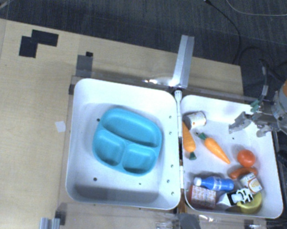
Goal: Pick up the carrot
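An orange carrot (217,149) with a green top lies slantwise in the middle of the right bin (277,180). A second carrot-like piece (187,140) rests along that bin's left wall, its green end toward the front. My gripper (249,126) hovers over the bin's back right part, up and to the right of the middle carrot and apart from it. Its fingers (236,124) are spread open with nothing between them.
A white can (196,119) lies at the right bin's back left. A red-orange ball (246,157) sits right of the carrot. A blue bottle (214,183), red box (203,197) and yellow item (248,204) crowd the front. The left bin (86,108) holds a blue divided plate (127,141).
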### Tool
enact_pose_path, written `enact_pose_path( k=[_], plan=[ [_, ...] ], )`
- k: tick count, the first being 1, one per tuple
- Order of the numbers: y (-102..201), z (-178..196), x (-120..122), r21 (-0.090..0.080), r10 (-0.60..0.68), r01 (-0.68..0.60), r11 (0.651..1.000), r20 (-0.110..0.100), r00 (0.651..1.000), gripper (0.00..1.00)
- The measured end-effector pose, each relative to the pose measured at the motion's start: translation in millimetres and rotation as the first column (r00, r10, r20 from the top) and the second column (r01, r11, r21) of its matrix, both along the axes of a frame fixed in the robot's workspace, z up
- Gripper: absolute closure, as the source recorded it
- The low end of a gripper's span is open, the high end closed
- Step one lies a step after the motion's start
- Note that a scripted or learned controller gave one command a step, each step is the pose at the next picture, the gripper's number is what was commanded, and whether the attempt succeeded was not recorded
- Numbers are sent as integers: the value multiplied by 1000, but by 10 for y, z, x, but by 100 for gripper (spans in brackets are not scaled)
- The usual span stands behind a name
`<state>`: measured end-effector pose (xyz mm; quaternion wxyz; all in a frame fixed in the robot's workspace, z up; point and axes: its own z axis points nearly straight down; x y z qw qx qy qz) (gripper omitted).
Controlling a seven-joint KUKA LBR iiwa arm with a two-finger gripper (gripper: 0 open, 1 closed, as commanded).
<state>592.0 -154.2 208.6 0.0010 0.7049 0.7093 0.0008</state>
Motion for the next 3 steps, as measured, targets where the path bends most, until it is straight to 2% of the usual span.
enact_pose_path(
  k=[1, 2, 3],
  plan=[
    [333, -1190, -93, -4, 225, -225, 974, 11, 974, 0],
    [352, -1070, -69, -4, 228, -228, 974, 17, 974, 100],
    [1063, -217, 324, -4, 597, -597, 803, 4, 803, 100]
  ],
)
